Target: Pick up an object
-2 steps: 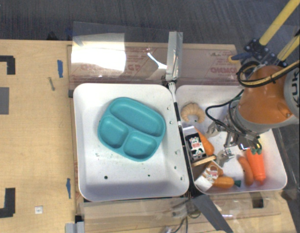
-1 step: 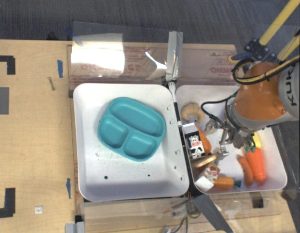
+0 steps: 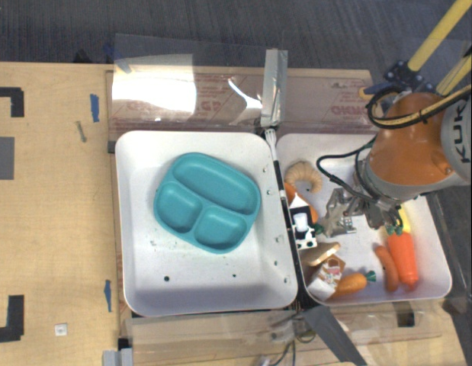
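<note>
The gripper (image 3: 344, 213) hangs low in the right bin (image 3: 438, 280); whether its fingers are apart I cannot tell. The toy carrot (image 3: 404, 256) lies just right of it, long axis pointing away from camera.

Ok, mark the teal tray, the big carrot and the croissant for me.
teal tray (image 3: 207, 201): camera view, on its middle ridge, left bin.
big carrot (image 3: 404, 259): camera view, on its orange body, right bin.
croissant (image 3: 303, 174): camera view, on its curved top.

My grey arm (image 3: 457, 139) with its broad orange band (image 3: 407, 139).
Black cables (image 3: 338, 166) loop beside the band; pale metal two-finger gripper (image 3: 338, 218) below, dark lettering on the grey casing.
</note>
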`<state>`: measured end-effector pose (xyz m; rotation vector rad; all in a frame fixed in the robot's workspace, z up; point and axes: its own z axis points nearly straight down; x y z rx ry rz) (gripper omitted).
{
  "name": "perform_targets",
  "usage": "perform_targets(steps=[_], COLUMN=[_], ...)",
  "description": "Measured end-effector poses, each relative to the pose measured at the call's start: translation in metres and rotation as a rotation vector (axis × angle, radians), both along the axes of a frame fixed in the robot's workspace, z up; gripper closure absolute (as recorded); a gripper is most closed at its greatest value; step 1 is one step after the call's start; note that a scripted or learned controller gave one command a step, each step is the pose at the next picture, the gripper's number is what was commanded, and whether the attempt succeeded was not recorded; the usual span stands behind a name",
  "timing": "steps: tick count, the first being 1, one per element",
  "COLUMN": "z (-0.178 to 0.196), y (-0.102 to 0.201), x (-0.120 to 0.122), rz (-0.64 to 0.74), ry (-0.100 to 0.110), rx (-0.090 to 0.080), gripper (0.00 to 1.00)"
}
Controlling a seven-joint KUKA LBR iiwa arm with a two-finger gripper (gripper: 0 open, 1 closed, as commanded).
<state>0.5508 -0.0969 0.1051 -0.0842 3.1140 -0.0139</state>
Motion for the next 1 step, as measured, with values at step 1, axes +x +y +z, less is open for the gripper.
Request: perform_targets(steps=[1], z=[-0.0009], y=[0.0004], x=[-0.0004], rz=[0.001], ry=[0.002], rx=[0.000], gripper=[0.00])
